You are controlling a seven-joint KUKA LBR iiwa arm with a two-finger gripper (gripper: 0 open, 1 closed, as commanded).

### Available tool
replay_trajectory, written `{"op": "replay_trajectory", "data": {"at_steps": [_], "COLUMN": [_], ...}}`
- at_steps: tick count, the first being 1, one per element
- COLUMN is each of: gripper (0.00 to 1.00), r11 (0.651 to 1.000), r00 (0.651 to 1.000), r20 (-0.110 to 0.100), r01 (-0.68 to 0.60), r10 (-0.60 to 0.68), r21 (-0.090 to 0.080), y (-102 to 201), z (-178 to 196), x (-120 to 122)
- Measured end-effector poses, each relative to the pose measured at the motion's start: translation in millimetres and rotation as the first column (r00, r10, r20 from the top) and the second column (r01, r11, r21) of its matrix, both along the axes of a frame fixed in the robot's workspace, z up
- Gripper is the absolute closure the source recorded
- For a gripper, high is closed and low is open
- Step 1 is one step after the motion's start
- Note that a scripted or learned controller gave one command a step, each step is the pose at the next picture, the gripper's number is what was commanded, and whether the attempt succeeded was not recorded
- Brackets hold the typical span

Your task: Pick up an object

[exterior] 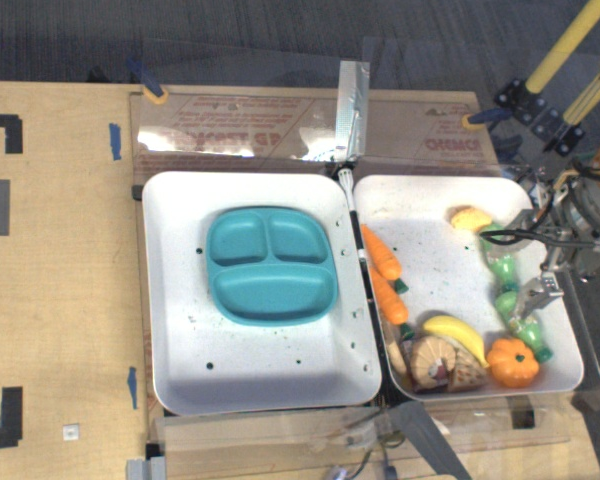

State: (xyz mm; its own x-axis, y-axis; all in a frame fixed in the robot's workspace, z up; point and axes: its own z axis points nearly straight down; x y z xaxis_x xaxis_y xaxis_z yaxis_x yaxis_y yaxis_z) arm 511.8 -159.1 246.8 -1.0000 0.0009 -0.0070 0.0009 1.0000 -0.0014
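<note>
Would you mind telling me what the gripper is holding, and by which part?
Cannot be told: the gripper sits over green items in the right bin.

The left white bin [170,268] sits on a tan table [60,268] and holds a teal divided plate [272,265] at its middle. Touching its right edge is a second white bin [430,258]. Just behind it lies a clear plastic sheet [240,128] and an upright silver tape strip [352,108]. Black corner marks [2,134] lie well to its left, and yellow poles [578,28] stand far behind it to the right.

Open floor [430,238] amid toy food
</note>
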Motion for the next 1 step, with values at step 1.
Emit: {"op": "replay_trajectory", "data": {"at_steps": [1], "gripper": [0.00], "r11": [1.000], "r00": [1.000], "r20": [-0.010], "r01": [-0.016], "r10": [0.016], "r21": [0.003], "y": [-32.7], "z": [-116.8], "x": [-4.4]}}
